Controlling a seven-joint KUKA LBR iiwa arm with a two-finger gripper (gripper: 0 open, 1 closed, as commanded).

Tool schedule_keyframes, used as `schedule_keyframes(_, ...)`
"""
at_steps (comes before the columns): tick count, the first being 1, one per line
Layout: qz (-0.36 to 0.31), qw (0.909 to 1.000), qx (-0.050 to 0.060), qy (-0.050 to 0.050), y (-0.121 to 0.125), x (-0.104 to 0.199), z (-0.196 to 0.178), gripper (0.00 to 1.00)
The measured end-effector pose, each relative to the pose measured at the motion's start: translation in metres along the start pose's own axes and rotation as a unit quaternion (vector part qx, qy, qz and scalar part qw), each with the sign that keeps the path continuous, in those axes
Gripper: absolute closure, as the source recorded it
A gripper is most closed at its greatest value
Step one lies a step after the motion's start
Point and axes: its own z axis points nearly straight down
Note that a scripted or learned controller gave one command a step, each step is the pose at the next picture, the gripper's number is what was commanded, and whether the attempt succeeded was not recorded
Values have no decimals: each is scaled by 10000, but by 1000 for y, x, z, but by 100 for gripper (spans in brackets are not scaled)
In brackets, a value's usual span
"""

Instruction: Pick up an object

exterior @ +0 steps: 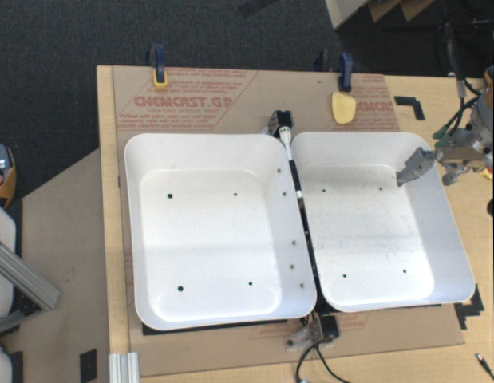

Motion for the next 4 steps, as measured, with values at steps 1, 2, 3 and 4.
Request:
schedule_keyframes(1,-30,10000,-85,-12,6,45,-130,0)
schedule_keyframes(2,-10,10000,-28,-14,5,42,-133,100)
schedule_keyframes(3,-25,10000,35,12,42,83,-57,100)
schedule_keyframes(4,38,10000,-47,-39,43,-7,-123,100)
